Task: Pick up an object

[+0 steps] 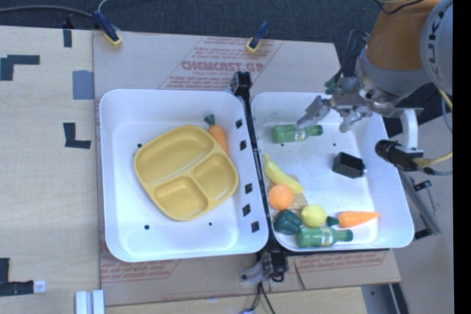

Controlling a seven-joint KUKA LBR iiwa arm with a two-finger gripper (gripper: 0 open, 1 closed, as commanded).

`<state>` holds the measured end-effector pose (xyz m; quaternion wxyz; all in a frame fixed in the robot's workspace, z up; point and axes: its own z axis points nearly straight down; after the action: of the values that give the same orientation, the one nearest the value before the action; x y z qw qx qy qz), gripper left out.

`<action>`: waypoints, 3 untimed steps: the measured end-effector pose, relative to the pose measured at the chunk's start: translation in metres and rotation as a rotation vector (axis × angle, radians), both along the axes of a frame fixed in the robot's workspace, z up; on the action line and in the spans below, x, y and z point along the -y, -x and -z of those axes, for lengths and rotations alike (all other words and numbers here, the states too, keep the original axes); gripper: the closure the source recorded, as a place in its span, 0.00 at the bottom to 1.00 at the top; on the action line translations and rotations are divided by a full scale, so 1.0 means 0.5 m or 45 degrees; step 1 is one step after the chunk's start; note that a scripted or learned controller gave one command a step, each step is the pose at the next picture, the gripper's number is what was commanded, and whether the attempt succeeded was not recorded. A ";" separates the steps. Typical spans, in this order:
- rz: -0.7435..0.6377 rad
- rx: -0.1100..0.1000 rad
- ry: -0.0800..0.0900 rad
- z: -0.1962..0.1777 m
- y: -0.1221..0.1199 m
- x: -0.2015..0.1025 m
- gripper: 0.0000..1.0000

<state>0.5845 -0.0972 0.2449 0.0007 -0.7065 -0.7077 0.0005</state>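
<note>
Gripper (pixel 330 115) over rear of right bin (pixel 383 228), fingers spread wide, nothing between them. One finger (pixel 311 112) reaching down-left toward green bottle (pixel 296 133), tip near bottle's neck end; other finger (pixel 350 119) off to the right, well clear of it. Bottle lying on its side on bin floor, near divider (pixel 249 151) between the bins. No target named in task; bottle judged likeliest, being closest to the fingers. Risks noted. Bottle not centred between fingers, so closing from here likely to catch only the neck or push it aside. Round body on smooth floor: prone to roll or skid toward divider once nudged. Descent with left finger above bottle could land on it and pin it instead of straddling it. Black block (pixel 347 164) on floor just in front of gripper, apart from bottle; contact judged unlikely unless arm swings forward. Cluster at bin's front: banana (pixel 280 174), orange (pixel 280 196), lemon (pixel 313 215), carrot (pixel 358 218), second bottle (pixel 322 236), several touching; poor choice for a clean pick, with neighbours likely to be dragged along. Left bin (pixel 118 180) holding yellow tray (pixel 184 171) with another carrot (pixel 218 137) at its rear edge, well apart from gripper.
</note>
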 end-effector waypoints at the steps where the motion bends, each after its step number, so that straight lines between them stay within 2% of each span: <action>1: 0.000 -0.002 0.000 0.123 -0.069 -0.039 0.00; 2: 0.001 0.005 0.002 0.318 -0.082 0.008 0.00; 3: 0.005 -0.022 -0.002 0.322 -0.161 -0.004 0.00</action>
<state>0.6649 -0.0953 0.0838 0.0074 -0.7079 -0.7063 0.0062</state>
